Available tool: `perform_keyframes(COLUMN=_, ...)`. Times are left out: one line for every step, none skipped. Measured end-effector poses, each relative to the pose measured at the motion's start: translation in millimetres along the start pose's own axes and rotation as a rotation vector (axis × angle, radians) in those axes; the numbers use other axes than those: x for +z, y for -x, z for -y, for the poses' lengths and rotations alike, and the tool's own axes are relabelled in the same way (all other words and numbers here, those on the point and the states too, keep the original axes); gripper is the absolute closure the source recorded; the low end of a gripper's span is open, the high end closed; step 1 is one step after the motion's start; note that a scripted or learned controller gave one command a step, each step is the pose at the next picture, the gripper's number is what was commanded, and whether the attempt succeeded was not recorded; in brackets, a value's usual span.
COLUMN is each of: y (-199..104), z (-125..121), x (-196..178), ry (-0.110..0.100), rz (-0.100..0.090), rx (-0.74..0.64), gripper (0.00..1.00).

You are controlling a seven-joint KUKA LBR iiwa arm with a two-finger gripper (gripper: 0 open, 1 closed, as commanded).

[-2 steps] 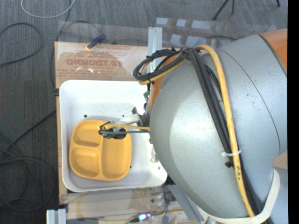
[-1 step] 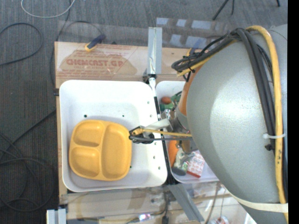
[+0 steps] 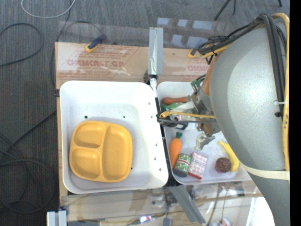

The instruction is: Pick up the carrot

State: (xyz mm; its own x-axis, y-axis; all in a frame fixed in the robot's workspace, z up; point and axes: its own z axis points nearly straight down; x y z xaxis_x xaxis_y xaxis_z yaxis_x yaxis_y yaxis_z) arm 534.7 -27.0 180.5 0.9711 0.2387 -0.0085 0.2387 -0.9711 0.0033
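The carrot (image 3: 175, 151) is orange and lies lengthwise near the left wall of the right bin (image 3: 244, 175), towards its front. My gripper (image 3: 203, 141) hangs over the middle of that bin, to the right of the carrot and a little farther back, apart from it. Nothing shows between the gripper and the carrot. The big grey arm covers the right part of the bin.
Just in front of the carrot stand a green can (image 3: 183, 164) and a red-and-white box (image 3: 198, 165). A dark red ball (image 3: 223, 165) and a banana (image 3: 229, 154) lie front right. An orange-brown item (image 3: 174, 100) lies at the back. The left bin (image 3: 108, 91) holds a yellow divided plate (image 3: 100, 150).
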Motion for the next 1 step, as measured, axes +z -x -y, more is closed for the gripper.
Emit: perform_keyframes(y=-13.1, z=95.0, x=0.0, ry=-0.003, rz=-0.001, rx=-0.024, gripper=0.0)
